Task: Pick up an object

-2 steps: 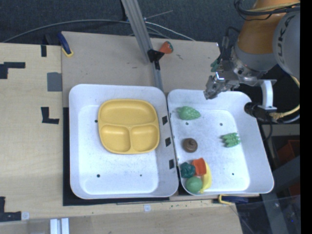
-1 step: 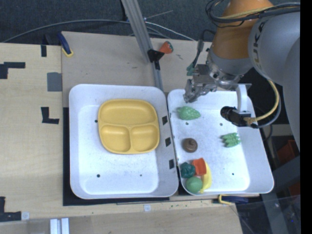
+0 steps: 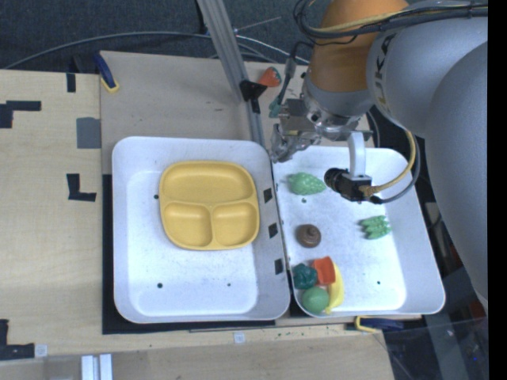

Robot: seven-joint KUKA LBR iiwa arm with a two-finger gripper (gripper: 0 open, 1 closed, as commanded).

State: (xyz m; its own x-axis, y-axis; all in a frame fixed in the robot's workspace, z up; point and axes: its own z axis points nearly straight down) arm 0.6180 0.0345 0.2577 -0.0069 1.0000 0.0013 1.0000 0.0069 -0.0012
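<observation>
My gripper (image 3: 287,147) hangs over the far left corner of the right bin (image 3: 412,291), close to the divider between the bins. Nothing shows between its fingers. Just right of and below it lies a light green leafy toy (image 3: 306,184). A brown round piece (image 3: 308,234) sits in the middle of the bin's left side. A darker green toy (image 3: 375,226) lies toward the right. In the near left corner a cluster gathers: a teal piece (image 3: 304,275), an orange block (image 3: 324,270), a yellow banana (image 3: 336,290) and a green ball (image 3: 315,298).
The left bin (image 3: 135,291) holds a yellow divided plate (image 3: 210,204). A slanted metal pole (image 3: 230,50) rises behind the bins. Cables and a black connector (image 3: 348,184) hang from the arm over the right bin. The wooden bench (image 3: 47,212) stretches to the left.
</observation>
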